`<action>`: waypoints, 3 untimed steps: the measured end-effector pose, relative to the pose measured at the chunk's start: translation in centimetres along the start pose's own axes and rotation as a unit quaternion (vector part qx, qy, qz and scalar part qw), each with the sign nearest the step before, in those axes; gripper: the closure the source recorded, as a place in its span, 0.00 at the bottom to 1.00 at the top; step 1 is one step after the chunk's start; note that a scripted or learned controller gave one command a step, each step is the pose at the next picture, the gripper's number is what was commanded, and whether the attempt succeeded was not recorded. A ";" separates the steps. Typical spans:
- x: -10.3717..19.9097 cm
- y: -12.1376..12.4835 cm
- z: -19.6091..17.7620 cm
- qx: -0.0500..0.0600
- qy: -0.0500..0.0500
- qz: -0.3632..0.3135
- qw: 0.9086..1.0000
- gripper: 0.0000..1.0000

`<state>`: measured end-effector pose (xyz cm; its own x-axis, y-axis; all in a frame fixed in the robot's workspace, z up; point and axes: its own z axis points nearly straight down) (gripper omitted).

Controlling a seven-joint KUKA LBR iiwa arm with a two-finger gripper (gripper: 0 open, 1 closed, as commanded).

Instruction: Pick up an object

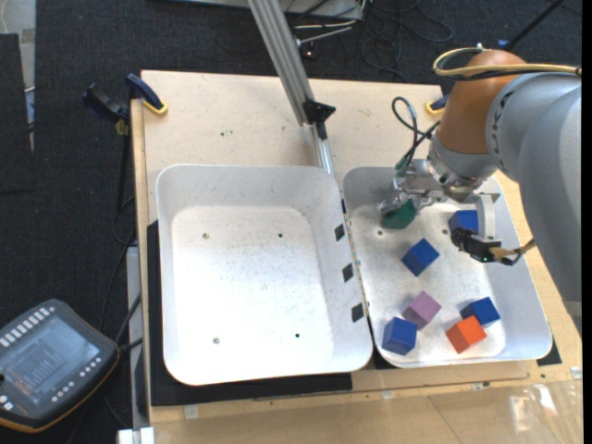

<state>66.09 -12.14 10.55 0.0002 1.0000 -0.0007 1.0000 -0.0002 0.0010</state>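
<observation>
My gripper (404, 203) hangs over the far left part of the right bin (527, 345). A dark green block (400, 215) sits between its fingertips and sticks out below them, so the gripper is shut on it. Loose in the same bin lie a blue cube (420, 255) just right of the green block, another blue cube (465, 222) partly behind the wrist, a purple block (423, 308), a blue cube (400, 335), an orange-red cube (465, 333) and a small blue cube (481, 311).
The left bin (176, 248) lies beside the right one, their rims meeting near the middle. A slanted metal pole (287, 54) ends at the bins' far edge. A teach pendant (42, 363) lies off the bench at front left.
</observation>
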 end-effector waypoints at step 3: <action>5.0 -0.7 -9.5 0.001 0.001 -0.004 1.000 1.00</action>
<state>65.34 -7.18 20.05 -0.0074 1.0000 0.0023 1.0000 0.0074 -0.0016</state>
